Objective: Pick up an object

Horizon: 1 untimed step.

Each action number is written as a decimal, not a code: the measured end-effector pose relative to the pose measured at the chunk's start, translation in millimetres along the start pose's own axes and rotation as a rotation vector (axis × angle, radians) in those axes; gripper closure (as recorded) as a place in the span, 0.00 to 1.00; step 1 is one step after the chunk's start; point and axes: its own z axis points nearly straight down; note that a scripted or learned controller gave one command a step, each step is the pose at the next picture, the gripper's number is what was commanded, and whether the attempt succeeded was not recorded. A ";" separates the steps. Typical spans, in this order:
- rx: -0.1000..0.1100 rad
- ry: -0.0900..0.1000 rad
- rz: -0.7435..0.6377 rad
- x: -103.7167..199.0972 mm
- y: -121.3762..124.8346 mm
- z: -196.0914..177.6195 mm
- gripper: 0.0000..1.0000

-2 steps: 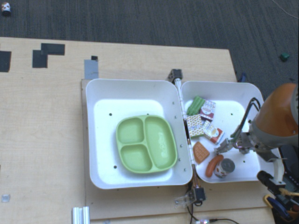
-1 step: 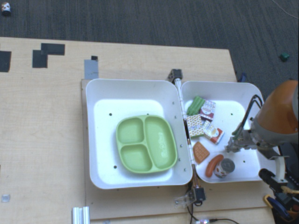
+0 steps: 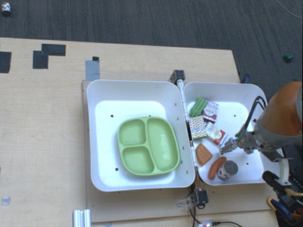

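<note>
The right bin [image 3: 246, 92] holds several small objects. A green pod-like item [image 3: 198, 107] lies at the far left, with a red-and-white packet [image 3: 210, 111] beside it. A checkered packet [image 3: 196, 127] and another small packet [image 3: 216, 135] sit in the middle. Nearer the front lie an orange slab [image 3: 203, 153], a red sausage [image 3: 217, 168] and a small can [image 3: 229, 170]. My gripper [image 3: 230, 145] hangs low over the bin, just right of the small packet and just above the can. Nothing shows held in it.
The left bin [image 3: 102, 126] carries a light green divided plate [image 3: 148, 145]. The arm's grey body and orange band [image 3: 284, 112] cover the right bin's right side. Cables and clamps [image 3: 196, 200] sit at the bench's front edge.
</note>
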 end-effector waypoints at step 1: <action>-0.003 0.000 -0.001 0.6 1.4 -10.4 1.00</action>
